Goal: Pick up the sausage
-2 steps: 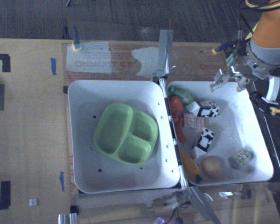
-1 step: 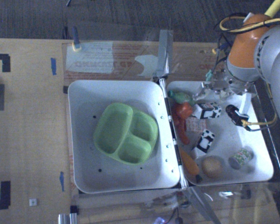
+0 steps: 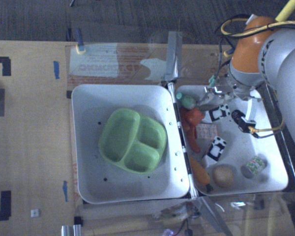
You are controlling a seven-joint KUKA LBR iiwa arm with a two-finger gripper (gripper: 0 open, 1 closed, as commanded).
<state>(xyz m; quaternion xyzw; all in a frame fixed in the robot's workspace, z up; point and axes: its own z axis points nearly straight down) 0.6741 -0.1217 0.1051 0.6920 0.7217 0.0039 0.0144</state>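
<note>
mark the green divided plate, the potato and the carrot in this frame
green divided plate (image 3: 132,140), camera view, on the ridge between its compartments
potato (image 3: 223,175), camera view, middle of its brown top
carrot (image 3: 200,171), camera view, mid-length of its orange body

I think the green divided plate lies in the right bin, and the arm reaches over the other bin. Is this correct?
Not quite. The camera view shows the green divided plate lying in the left bin. The arm reaches over the other bin, the right bin.
</note>
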